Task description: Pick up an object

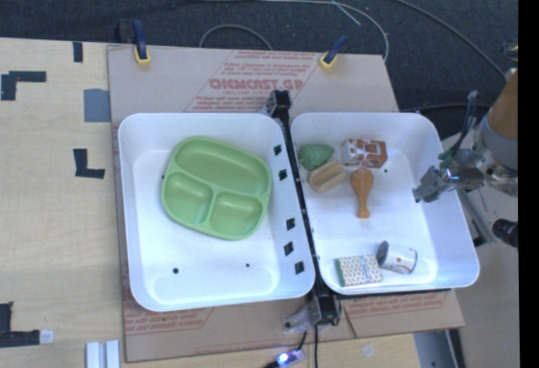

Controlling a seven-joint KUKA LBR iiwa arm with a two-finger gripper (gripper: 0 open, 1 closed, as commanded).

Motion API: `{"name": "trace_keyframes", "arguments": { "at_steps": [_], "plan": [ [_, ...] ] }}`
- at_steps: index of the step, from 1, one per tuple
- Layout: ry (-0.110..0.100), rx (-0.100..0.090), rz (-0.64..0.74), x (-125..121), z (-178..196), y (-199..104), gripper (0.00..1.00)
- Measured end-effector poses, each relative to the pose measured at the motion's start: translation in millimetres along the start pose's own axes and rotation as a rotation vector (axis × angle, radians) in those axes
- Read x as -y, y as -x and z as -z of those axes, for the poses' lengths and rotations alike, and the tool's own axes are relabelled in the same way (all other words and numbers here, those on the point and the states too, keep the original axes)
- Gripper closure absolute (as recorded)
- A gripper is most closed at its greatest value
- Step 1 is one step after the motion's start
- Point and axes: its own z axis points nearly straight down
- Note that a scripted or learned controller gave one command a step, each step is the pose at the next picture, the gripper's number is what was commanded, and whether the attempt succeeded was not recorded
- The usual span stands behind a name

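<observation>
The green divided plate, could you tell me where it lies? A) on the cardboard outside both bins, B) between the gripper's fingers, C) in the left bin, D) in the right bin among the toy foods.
C: the green divided plate lies flat on the floor of the left bin.

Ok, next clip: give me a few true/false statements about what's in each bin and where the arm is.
1. The green divided plate lies in the left bin. True.
2. The drumstick-shaped toy lies on the green plate. False: it is in the right bin.
3. The end effector is at the right bin's right edge. True.
4. The small can stands at the far end of the right bin. False: it lies on its side near the front edge, beside a patterned packet.
</observation>
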Motion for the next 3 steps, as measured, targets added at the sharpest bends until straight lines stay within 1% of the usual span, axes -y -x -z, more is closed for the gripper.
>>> {"name": "trace_keyframes", "arguments": {
  "at_steps": [1, 2, 3],
  "plan": [
    [-0.002, -0.002, 0.005, -11.6, 11.9, -53.0, 1.0],
    [-0.006, -0.002, 0.003, -24.0, 1.0, -104.3, 1.0],
    [-0.004, -0.003, 0.005, -39.3, 10.6, -161.7, 1.0]
  ]
}}
